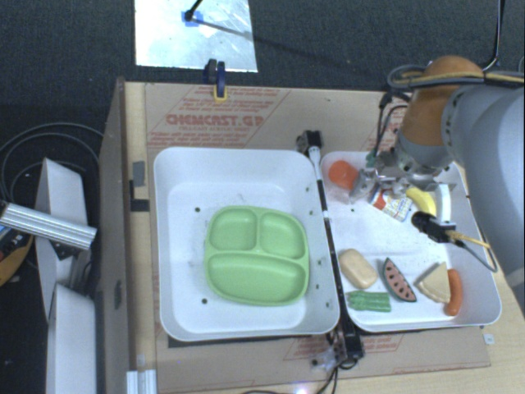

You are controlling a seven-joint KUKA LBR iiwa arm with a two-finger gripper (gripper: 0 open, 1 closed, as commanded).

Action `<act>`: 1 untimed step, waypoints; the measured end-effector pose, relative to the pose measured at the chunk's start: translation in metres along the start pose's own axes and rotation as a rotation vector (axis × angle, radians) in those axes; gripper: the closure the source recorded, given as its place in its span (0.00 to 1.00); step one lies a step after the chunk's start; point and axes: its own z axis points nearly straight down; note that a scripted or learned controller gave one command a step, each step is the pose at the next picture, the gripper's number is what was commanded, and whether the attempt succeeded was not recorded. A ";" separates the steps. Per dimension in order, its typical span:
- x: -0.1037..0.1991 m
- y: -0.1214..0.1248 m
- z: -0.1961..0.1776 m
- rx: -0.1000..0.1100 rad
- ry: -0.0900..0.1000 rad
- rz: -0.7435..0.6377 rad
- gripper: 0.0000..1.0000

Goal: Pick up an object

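while my gripper (379,189) hangs low over the back of the right bin (480,310), i cannot tell its state, because the wrist hardware covers it from above. nothing shows as held. the nearest candidate is the orange-red toy (341,173) just beside me, near the bin's back left corner; i judge it a light, stiff plastic piece, rounded and probably slick, so i would close across its widest middle and not on a sloping edge. a small red and white packet (395,207) lies right under my wrist, likely thin and awkward to pinch. a yellow banana (422,200) sits just beyond it. further forward lie a tan potato-like piece (358,268), a watermelon slice (398,279), a green pod (368,301), a sandwich wedge (435,283) and a carrot (454,292), all apart from me. the left bin (176,220) holds a green divided tray (257,254).
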 end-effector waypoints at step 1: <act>0.017 0.005 0.001 0.016 -0.003 0.005 0.00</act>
